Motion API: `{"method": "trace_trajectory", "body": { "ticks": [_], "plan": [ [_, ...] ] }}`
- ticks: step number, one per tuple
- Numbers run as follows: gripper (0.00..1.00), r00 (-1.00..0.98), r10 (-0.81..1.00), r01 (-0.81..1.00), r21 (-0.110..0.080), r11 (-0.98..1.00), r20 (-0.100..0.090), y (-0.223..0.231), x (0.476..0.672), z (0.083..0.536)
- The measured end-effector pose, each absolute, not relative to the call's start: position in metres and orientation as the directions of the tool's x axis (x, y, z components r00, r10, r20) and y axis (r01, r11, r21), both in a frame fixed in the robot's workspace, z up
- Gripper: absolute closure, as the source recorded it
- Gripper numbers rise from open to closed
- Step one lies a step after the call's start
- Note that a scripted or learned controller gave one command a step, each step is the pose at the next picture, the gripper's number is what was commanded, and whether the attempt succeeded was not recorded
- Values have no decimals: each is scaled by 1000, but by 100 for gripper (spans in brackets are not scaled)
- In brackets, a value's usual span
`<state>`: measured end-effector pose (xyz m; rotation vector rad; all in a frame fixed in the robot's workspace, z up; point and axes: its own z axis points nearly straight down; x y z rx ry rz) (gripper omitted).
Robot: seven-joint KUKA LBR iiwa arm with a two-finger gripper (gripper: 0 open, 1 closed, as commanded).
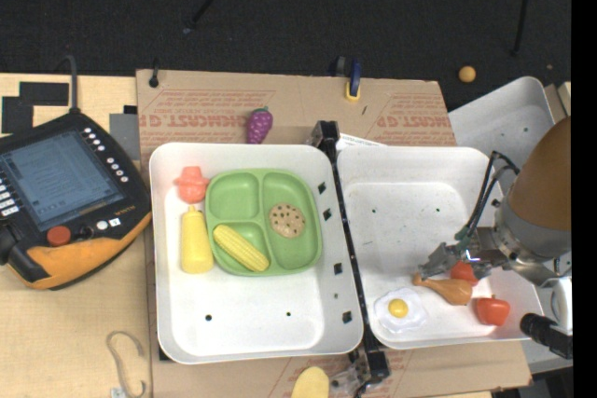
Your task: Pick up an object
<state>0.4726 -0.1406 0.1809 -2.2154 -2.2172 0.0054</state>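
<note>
White plastic everywhere here; two shallow white bins sit side by side on a cardboard-covered surface (392, 112). The left white bin (242, 322) carries a green divided plastic plate (263, 252); its lower-left compartment has a yellow toy corn cob (241, 247) lying slanted, and the right compartment has a round toy chocolate-chip cookie (286, 220); the upper-left compartment I'd leave at that. Just beside the plate on its left stands a yellow toy mustard bottle (195, 240), and above that a small pinkish-red toy (190, 185) I can't really identify.

The right white bin (410, 182) holds the food toys down at its near end; a white toy fried egg with a yellow yolk (400, 308) near the front-left corner, a brown toy chicken drumstick (446, 287) just beside it, and a red toy pepper or tomato piece (492, 309) further right. The grey arm with the orange band (548, 196) comes in from the right; the robot's gripper (454, 261) sits right over the drumstick end, with a small red bit (464, 271) at its tip; honestly can't tell if the jaws are open or closed on anything.

Outside the bins: a purple toy grape bunch (258, 123) on the cardboard behind, a grey-and-orange control pendant (65, 191) at left, and a yellow toy (311, 381) at the front edge.
</note>
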Motion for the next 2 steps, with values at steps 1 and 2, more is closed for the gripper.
{"method": "trace_trajectory", "body": {
  "ticks": [1, 2],
  "plan": [
    [0, 0, 1000, 1000, -8, 0, 4, -129, 475, 126],
    [0, -1, 1000, 1000, 0, 1, 1, -127, 476, 87]
  ]
}}
